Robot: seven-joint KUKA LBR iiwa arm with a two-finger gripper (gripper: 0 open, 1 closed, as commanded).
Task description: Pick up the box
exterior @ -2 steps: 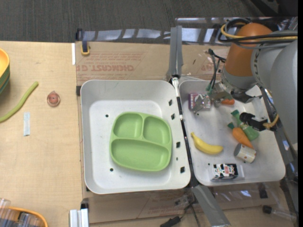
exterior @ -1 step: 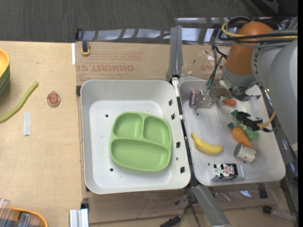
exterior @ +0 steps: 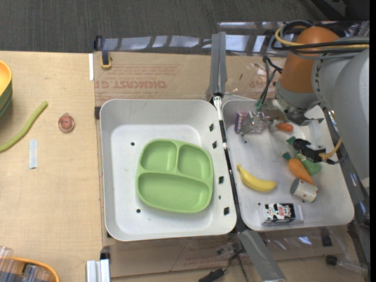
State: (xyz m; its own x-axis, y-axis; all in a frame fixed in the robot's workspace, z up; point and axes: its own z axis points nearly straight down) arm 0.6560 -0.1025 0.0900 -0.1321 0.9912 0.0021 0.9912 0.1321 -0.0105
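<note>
Box point(exterior: 278, 212) flat near front edge of right bin point(exterior: 329, 216), just past banana point(exterior: 256, 180). Probably light, stiff carton; best pinched across short sides. Black-and-white print on top, unreadable. Gripper point(exterior: 251, 123) at bin's far corner, well apart; jaw state impossible to tell. "CHEMCREST" mirrored on cardboard point(exterior: 141, 81) behind.
</note>
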